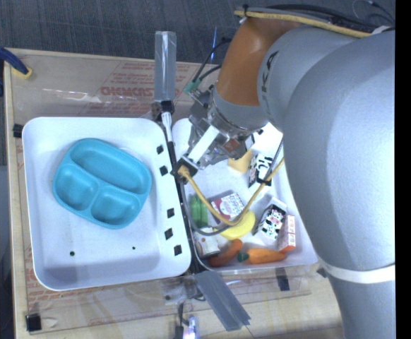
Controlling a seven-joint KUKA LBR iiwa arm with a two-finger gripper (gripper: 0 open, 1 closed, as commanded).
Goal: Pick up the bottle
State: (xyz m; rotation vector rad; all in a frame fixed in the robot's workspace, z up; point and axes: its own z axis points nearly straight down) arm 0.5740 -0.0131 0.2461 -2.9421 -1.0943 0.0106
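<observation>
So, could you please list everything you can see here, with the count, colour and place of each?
Bins: two, white, side by side on the bench.
Divided plate: one, blue, in the left bin.
Banana: one, yellow, in the right bin.
Carrot: one, orange, near the right bin's front edge.
Small packets: several, mostly white, right bin; details unclear.
Bottle: cannot be identified with certainty.
Arm: one, grey with orange band, over the right bin.
Gripper: one, above the right bin's back part.

A blue divided plate lies in the left bin, well left of the fingers. Below the fingers, in the right bin: a banana, a carrot (orange, lying flat) and small cartons.
</observation>
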